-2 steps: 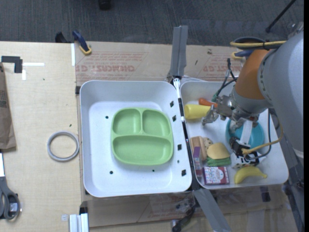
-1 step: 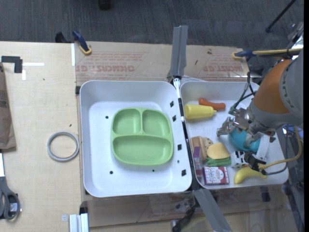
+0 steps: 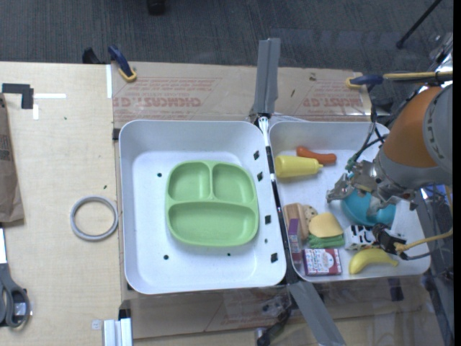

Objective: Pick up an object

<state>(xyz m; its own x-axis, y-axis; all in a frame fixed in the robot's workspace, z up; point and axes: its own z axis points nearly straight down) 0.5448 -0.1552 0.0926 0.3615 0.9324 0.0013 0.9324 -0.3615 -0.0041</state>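
Observation:
My gripper (image 3: 347,184) hangs low over the middle of the right bin (image 3: 288,125), with its fingers spread open and nothing visibly between them. A blue rounded toy (image 3: 362,207) lies directly below and to the right of it, partly hidden by the wrist. A yellow bottle (image 3: 296,166) and an orange carrot (image 3: 317,155) lie to the gripper's left, toward the back. In front are a yellow-topped sandwich toy (image 3: 325,227), a pink box (image 3: 322,262), a banana (image 3: 372,259) and a brown bread piece (image 3: 296,214).
The left bin (image 3: 137,215) holds a green divided plate (image 3: 212,203). A grey ring (image 3: 94,217) lies on the bench to the left, with scissors (image 3: 13,303) at the lower left. A black-and-white item (image 3: 364,233) sits near the banana. Cables run by the right bin's edge.

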